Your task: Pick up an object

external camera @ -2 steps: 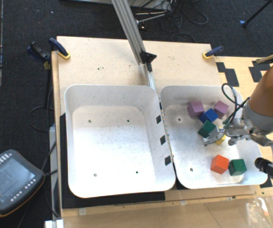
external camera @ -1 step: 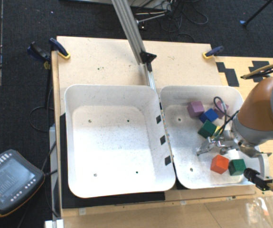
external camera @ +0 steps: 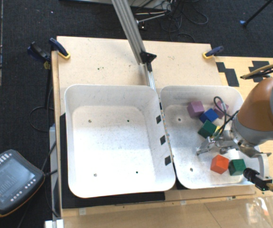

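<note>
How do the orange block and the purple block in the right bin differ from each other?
The orange block lies near the front of the right bin, beside a small green block; the purple block lies near the back, next to a blue block. The orange block sits just under the hand; the purple block sits farther from it. Both are small cubes of similar size.

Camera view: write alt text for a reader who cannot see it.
A grey arm reaches from the right into the right bin, its pincer low among the blocks. The bin holds purple, blue, dark green, orange and green blocks. The left bin sits beside it.
</note>
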### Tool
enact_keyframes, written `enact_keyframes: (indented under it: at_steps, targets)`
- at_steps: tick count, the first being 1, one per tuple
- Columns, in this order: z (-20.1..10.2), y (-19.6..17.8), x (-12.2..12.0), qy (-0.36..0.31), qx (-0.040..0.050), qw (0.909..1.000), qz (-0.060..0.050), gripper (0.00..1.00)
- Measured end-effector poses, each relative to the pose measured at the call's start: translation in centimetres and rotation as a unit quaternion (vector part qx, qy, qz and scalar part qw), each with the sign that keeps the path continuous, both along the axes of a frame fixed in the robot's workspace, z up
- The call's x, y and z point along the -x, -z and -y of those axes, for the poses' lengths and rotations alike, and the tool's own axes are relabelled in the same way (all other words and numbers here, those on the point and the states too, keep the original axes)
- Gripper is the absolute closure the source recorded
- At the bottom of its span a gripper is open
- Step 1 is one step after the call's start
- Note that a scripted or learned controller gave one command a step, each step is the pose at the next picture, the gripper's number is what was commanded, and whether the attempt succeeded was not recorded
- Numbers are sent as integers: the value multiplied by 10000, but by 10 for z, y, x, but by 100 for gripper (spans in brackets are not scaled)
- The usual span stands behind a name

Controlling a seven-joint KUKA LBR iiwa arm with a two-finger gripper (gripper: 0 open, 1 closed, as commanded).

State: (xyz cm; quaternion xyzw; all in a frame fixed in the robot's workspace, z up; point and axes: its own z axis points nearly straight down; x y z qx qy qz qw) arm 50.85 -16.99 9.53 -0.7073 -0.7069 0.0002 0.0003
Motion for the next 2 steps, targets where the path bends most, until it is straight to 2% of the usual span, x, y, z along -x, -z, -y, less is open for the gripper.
enact_keyframes:
  at_steps: [1,2]
  targets:
    - [0,-10,-1,-1,3,10000,17,100]
    - [-7,-71,0,-19,11,10000,38,100]
